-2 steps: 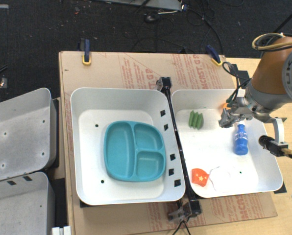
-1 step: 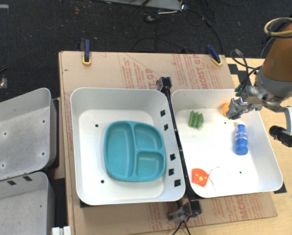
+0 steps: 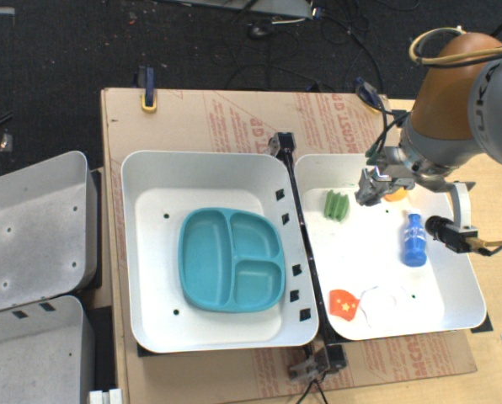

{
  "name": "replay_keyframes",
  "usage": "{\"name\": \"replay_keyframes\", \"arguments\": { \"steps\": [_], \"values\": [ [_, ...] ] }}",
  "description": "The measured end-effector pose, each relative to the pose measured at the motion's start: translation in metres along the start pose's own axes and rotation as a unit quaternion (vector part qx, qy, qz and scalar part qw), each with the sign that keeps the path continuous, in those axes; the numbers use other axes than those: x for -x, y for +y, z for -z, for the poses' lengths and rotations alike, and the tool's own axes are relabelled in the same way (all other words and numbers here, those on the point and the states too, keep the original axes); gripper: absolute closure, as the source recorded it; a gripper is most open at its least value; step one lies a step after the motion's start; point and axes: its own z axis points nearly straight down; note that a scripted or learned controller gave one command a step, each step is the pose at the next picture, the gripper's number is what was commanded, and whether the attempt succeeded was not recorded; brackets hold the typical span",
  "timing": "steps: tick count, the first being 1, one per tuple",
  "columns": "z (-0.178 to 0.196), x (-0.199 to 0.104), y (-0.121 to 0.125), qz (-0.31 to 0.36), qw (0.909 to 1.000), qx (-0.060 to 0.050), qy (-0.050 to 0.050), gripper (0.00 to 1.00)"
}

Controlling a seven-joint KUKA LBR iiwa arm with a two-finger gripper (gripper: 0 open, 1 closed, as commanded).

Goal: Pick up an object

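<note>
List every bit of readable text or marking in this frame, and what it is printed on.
Red print, repeated, on the brown board under the two bins: upside down from this camera and too blurred to read with certainty.
Blue bottle: no legible label.
Teal divided tray: no text.

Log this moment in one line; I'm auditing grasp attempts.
gripper: over right bin, back | nearest: green object, orange object | held: nothing seen | left bin: teal divided tray
</note>
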Motion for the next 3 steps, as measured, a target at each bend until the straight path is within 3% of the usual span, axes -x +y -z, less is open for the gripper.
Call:
{"name": "replay_keyframes", "arguments": {
  "steps": [3],
  "values": [
    [0.002, -0.16, -0.002, 0.001, 1.0, 0.0, 0.0, 1.0]
  ]
}}
